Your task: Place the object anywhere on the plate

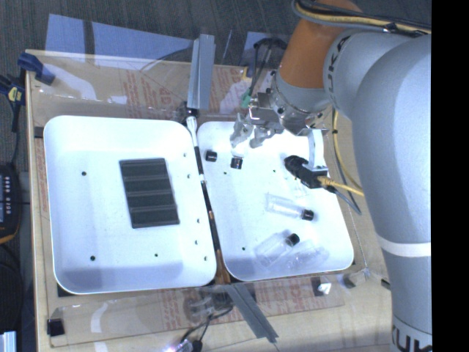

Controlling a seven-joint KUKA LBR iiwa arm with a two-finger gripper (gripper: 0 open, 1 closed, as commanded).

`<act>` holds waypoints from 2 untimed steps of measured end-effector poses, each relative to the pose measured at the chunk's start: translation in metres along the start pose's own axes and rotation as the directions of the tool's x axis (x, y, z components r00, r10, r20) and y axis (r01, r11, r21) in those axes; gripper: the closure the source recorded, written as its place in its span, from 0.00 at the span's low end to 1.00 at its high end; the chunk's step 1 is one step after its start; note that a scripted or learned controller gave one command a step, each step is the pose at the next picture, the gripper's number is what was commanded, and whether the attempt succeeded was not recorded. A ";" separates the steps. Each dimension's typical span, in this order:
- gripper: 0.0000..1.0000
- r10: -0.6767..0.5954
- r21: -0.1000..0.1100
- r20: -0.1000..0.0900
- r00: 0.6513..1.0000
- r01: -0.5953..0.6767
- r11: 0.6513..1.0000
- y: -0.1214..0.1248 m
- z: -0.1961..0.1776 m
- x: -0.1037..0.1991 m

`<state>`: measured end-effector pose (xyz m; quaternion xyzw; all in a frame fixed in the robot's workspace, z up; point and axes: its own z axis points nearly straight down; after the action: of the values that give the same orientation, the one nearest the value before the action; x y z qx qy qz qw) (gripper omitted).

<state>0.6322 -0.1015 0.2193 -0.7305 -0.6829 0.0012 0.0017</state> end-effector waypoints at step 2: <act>1.00 -0.140 0.001 0.001 0.990 0.140 0.990 -0.023 -0.010 0.101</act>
<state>0.6160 0.0009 0.2295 -0.6808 -0.7325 0.0017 0.0016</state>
